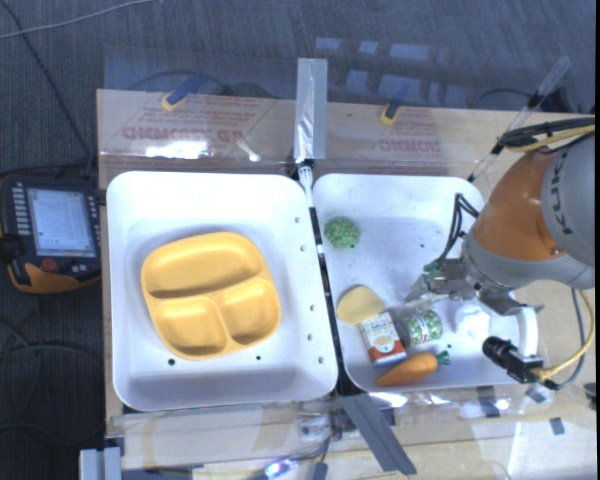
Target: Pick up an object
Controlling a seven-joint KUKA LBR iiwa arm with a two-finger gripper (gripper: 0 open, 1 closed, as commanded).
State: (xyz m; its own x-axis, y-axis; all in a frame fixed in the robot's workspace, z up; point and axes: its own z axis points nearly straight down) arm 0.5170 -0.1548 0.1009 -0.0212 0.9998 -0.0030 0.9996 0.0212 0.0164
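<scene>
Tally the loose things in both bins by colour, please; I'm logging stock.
Yellow: 2, the tray and the chip
Green: 2, the ball and the can
Orange: 1, the carrot
Red and white: 1, the carton
Total: 6

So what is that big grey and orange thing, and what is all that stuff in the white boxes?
That is a robot arm, reaching in from the right. The camera hangs above the bench and looks down. Its tool hangs low over the right white bin, close to a small can; I cannot see it holding anything. Also in that bin lie a green ball-like toy, a pale yellow chip shape, a small red and white carton and a toy carrot. The left bin holds a yellow divided tray. The arm should pick something up.
</scene>
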